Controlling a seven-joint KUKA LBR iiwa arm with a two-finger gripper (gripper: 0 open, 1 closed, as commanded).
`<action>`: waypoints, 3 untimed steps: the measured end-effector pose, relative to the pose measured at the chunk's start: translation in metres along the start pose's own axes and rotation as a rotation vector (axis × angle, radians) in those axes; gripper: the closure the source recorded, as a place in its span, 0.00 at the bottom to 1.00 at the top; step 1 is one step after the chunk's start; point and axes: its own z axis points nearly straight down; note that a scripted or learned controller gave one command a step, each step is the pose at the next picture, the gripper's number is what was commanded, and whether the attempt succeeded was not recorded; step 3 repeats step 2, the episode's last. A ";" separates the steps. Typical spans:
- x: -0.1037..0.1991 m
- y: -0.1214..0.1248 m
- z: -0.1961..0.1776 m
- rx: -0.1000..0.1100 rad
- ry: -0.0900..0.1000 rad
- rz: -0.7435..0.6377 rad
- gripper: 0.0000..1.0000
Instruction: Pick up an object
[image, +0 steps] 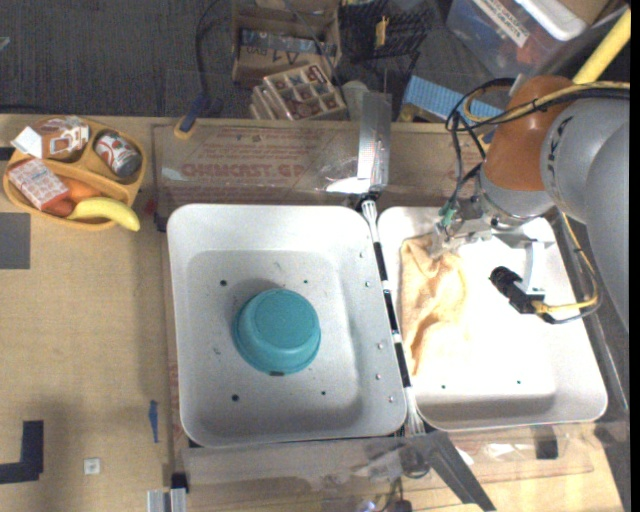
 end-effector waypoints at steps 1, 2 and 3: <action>-0.006 -0.013 -0.038 0.014 0.004 -0.049 1.00; 0.009 0.011 -0.076 0.013 0.005 -0.193 1.00; 0.009 0.011 -0.076 0.013 0.005 -0.193 1.00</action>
